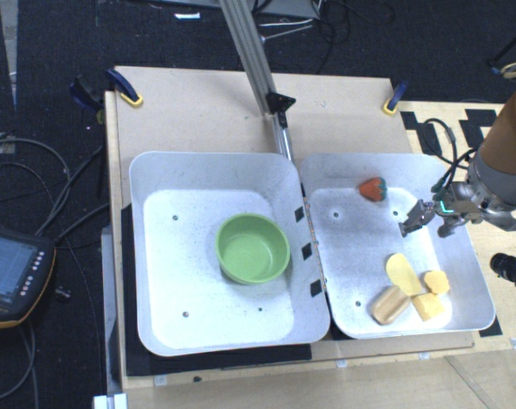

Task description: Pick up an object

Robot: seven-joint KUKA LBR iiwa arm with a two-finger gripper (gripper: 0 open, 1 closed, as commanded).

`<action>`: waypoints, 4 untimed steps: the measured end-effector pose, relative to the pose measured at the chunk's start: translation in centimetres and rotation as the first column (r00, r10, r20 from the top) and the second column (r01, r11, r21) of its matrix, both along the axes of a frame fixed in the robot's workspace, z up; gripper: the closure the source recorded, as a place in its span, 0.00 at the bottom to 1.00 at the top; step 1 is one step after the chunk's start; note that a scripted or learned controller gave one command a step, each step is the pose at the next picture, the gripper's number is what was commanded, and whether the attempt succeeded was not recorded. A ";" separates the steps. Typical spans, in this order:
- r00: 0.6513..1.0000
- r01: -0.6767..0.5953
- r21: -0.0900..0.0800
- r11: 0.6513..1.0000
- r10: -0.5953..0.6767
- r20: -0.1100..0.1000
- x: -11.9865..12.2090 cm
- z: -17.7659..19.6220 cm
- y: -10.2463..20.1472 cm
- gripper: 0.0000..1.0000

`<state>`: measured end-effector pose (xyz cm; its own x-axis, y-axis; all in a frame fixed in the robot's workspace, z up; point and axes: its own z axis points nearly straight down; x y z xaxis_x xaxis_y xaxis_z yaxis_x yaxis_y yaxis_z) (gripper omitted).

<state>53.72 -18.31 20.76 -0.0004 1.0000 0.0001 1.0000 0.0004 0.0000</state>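
The right bin (343,318) lies on the pale wooden surface (198,113) and holds all the small loose items. Toward the right bin's far wall, about midway along it, sits a red strawberry-shaped toy (373,189) with a bit of green at its top. In the right bin's near right part a cluster of four pieces lies close together: a flat yellow slice (401,271), a small yellow chunk (436,281) just right of it, a yellow block (426,306) nearer the bin's front wall, and a tan oblong piece (389,305) touching or almost touching the block's left side.

The pincer (428,220) hangs over the right bin's right half, between the strawberry toy and the yellow cluster and apart from both. From this slant I cannot tell whether it is apart or together, and nothing can be seen gripped in it. The grey arm (495,181) reaches in across the right bin's right wall.

Against the right bin's left wall lies the left bin (155,186), with black clips (308,250) along the seam between them. A green bowl (253,248) stands upright in the left bin, a short way left of that seam. A slanted metal pole (251,49) rises beyond the right bin's far left corner. Yellow-and-blue clamps (125,90) grip the surface's far corners, well behind the right bin.
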 end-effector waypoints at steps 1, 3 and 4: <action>1.000 0.000 0.000 1.000 0.000 0.000 0.0 0.0 0.0 0.00; 1.000 0.000 0.001 1.000 0.000 -0.004 -0.5 -11.3 -0.3 0.00; 1.000 0.000 0.000 1.000 0.000 0.000 -0.4 -10.1 -0.4 1.00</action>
